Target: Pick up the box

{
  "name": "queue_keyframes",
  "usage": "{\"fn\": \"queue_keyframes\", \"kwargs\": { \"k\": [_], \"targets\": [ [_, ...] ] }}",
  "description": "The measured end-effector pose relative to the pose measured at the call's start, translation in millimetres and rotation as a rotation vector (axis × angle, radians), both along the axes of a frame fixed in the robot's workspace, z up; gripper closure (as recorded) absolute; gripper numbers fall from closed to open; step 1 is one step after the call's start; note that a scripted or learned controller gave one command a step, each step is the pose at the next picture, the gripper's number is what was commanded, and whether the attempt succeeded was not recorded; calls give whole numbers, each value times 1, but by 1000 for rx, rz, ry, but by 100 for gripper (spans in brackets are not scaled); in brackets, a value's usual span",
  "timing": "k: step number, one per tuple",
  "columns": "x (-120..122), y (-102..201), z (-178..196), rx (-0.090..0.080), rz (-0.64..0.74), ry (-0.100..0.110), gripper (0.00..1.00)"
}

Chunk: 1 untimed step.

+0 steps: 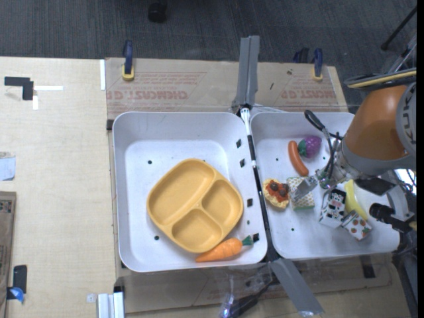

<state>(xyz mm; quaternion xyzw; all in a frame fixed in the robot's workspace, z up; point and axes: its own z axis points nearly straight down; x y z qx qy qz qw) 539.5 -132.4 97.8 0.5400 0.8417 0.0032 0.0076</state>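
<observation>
Pale wooden bench (53, 197) under dark grey carpet floor (199, 12) at far side. Brown cardboard sheet (185, 88) clamped at far edge beneath two white bins side by side. Left bin (126, 177) with yellow divided plate (194, 205) in middle, tilted; orange carrot (225, 248) at near edge, touching plate's near rim. Right bin (278, 244) crowded at centre and right. Grey arm with orange band (374, 128) in from right, over right bin's right half. Gripper (306, 189) low in right bin, between pizza toy and boxes; finger spread not readable, cannot tell whether anything is held. Box (333, 207) just right of gripper: small, white with black cow-like patches, standing tilted, near bin's right side. Second small box (356, 226) with red spots right behind it on near-right side, touching. Yellow banana (353, 199) just right of cow box. Red sausage (298, 158) far of gripper, purple-green grape cluster (309, 146) beside it. Pizza toy (276, 192) left of gripper, small green-white packet (303, 202) right under gripper.
</observation>
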Motion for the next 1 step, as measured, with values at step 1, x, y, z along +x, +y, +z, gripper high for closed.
{"fn": "queue_keyframes", "kwargs": {
  "k": [1],
  "targets": [
    [22, -7, -1, 1, 192, 9, 0]
  ]
}}
